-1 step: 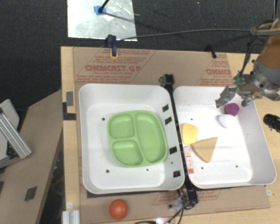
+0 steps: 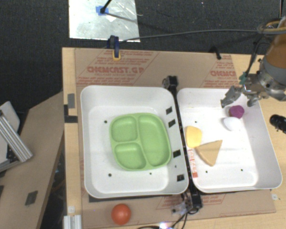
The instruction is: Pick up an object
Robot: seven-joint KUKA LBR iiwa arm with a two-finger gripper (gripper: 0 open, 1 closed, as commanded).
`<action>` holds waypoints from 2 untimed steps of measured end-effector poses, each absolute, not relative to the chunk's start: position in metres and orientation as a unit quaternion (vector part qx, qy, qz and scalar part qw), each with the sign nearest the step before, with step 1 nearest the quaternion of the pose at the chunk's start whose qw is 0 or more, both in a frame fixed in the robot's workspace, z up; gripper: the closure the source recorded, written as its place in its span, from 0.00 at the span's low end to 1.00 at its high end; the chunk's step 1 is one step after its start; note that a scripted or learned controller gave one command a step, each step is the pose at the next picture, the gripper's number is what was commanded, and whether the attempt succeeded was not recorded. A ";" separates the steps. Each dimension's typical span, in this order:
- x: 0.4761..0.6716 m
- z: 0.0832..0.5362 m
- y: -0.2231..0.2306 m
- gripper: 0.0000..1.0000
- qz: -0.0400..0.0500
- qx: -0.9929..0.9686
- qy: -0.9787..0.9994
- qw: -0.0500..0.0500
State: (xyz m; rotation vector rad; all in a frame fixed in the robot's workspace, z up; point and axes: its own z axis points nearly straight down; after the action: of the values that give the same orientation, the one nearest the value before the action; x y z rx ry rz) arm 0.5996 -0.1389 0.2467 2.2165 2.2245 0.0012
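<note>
Camera view, looking down at a slant: the grey arm (image 2: 276, 75) with its orange band comes in at the upper right, and its gripper (image 2: 241, 95) hangs over the far right part of the right bin (image 2: 229, 175). Both fingers are spread apart with nothing between them — one reaches left toward the bin's far wall, the other points down near a small purple object (image 2: 237, 111).

That purple piece lies on the bin floor just below the gripper, close to it, though contact cannot be made out. Just beside it, toward the near side, sits a white egg-shaped object (image 2: 232, 123). Further left in the same bin lies a pale yellow piece (image 2: 193, 136), and touching its lower right edge is a tan wedge (image 2: 209, 152) shaped like a slice of cheese or bread.

The left bin (image 2: 95, 175) holds a green divided plate (image 2: 139, 141) with three compartments, lying flat near the middle. Black clips (image 2: 171, 82) line the seam where the two bins meet.

Both bins rest on a cardboard sheet (image 2: 133, 66) printed with red lettering, which covers the bench. On the near edge of that sheet, in front of the left bin, sits a round red-orange ball-like object (image 2: 120, 213) — well apart from everything in the bins. A blue clamp (image 2: 114, 46) grips the far edge of the cardboard.
</note>
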 end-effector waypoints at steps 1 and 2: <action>0.602 0.199 -0.148 0.00 -0.001 0.707 0.707 -0.001; 0.609 0.139 -0.147 0.00 -0.001 0.707 0.708 -0.002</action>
State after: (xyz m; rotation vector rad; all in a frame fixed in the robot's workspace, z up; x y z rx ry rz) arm 0.6092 -0.1470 0.1389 2.2220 2.2253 -0.0032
